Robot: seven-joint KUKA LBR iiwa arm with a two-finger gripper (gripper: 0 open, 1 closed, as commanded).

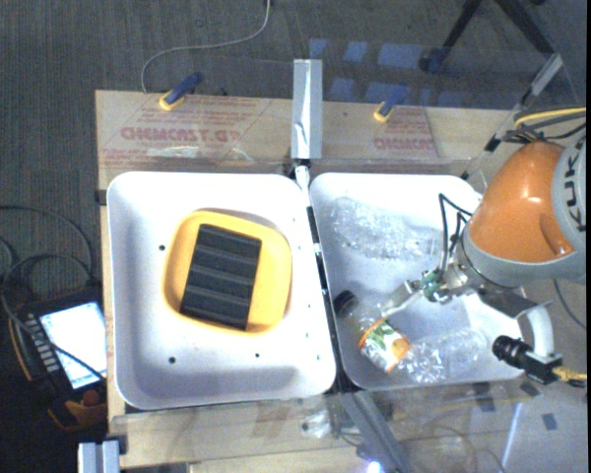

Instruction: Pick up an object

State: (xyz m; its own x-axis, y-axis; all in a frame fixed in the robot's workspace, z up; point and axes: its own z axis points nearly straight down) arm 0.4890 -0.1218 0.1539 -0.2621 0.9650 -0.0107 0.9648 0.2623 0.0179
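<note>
The right bin point(327, 225) holds a clear plastic bottle with an orange and green label point(383, 344) and a dark cap, lying near the front left. A crumpled clear bottle point(374, 228) lies toward the back. Another clear bottle point(445, 349) lies at the front. My gripper point(421, 293) hangs low over the middle of the right bin, just above and right of the labelled bottle, under the orange band of the arm point(517, 210). In the left bin point(128, 294) a yellow dish point(276, 264) carries a black ribbed block point(221, 275).
The metal divider post point(306, 106) stands at the back between the two bins. Two clamps with yellow and blue handles point(178, 91) sit on the wooden board behind. Cables run from the arm's wrist point(451, 227) over the right bin.
</note>
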